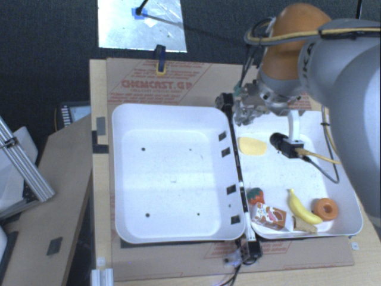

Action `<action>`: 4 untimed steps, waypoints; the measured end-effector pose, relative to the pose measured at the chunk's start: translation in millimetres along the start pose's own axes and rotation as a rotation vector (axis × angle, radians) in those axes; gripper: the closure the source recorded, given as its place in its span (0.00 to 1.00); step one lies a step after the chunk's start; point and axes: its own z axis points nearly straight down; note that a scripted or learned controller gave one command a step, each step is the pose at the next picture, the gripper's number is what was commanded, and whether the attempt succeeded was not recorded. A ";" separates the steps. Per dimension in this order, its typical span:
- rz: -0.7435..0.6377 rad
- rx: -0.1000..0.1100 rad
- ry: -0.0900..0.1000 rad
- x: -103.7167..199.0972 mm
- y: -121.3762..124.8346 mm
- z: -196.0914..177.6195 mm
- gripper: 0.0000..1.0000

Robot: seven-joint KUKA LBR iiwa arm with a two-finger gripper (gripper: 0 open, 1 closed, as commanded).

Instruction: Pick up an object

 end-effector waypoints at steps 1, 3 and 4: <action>0.001 0.007 0.000 20.1 -49.2 12.1 1.00; -0.002 0.004 0.001 68.2 -13.1 11.5 1.00; -0.001 0.009 0.001 115.1 6.2 100.5 1.00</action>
